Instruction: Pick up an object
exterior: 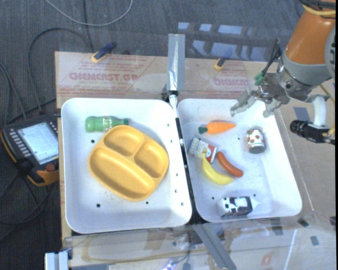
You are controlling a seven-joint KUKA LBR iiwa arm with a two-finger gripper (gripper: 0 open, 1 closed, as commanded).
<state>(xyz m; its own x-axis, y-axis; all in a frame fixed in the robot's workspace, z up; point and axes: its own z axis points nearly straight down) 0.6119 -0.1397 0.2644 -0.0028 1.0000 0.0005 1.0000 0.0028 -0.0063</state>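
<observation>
The grey arm with its orange band is reaching in from the right and holding the end effector (253, 103) above the far edge of the right bin (290, 176), its two fingers spreading wide apart and gripping nothing. Just below and to the left of those fingers, a toy carrot (219, 127) is lying on its side with its green top pointing left. To the right of the carrot, a small can (256, 140) is resting near the bin's right wall, almost straight under the end effector. Nearer the middle of that bin, a small carton (200, 149) is lying beside a red sausage (229, 165), and a yellow banana (215, 173) is curving just below both, touching or nearly touching them. Near the front edge, a black-and-white toy (237, 205) is sitting by itself, well apart from the rest. In the left bin (79, 207), a yellow sectioned plate (129, 161) is taking up the middle, and a green bottle (104, 123) is lying on its side just behind it. Both bins are sitting side by side on the tabletop (79, 72).
</observation>
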